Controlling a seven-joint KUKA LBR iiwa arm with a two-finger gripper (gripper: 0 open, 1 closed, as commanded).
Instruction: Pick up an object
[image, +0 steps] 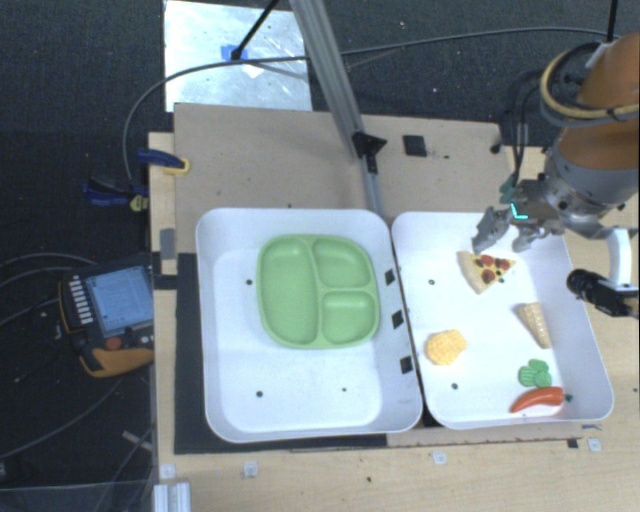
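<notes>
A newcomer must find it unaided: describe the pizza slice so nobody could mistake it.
Start at the right-hand white bin, the one without the green plate. Near its far edge, just below the claw, lies the pizza slice. It is a flat yellow wedge, the only piece with red dots on top, unlike the plain cone and the yellow corn nearby.

Blue-screened handheld controller (113, 318) left of bench, clamps (160, 160) at bench edge
</notes>
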